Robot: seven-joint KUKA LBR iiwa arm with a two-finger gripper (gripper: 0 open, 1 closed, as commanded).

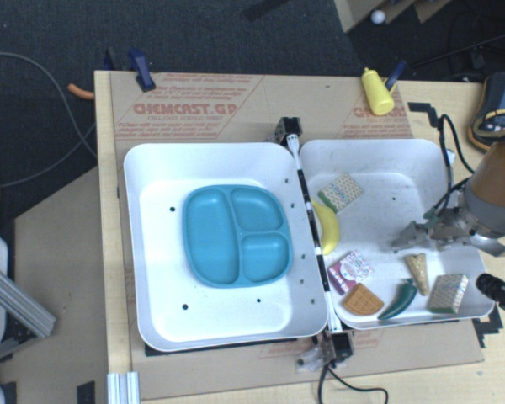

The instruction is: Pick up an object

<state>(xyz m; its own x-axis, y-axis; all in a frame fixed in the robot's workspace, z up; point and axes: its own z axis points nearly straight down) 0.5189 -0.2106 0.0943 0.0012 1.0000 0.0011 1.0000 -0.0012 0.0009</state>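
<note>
Fingers on the gripper sit low over the right bin, toward its right side, but you cannot tell from this angle whether they are spread or closed, and you can make out nothing caught between them. The grey arm reaches in from the right edge, with black cables looping beside it.

Closest to the gripper is a tan wedge, lying on the bin floor just below the tip and seemingly apart from it. To the right of the wedge a grey checked block rests near the bin's lower right corner. To the wedge's lower left lies a green pepper, curved, with one end pointing at the wedge. An orange waffle-like square sits just beside the pepper on its left, and a pink and white packet lies right above that square. Against the left wall you see a yellow banana, and above it, a little apart, a green patterned packet.

Across the divider, the left bin holds a blue divided tray, flat in the middle of the floor with three compartments.

Both bins rest on the table, whose brown board carries red lettering. A yellow bottle-shaped item lies on the board above the right bin, and a blue clamp grips the far left edge.
</note>
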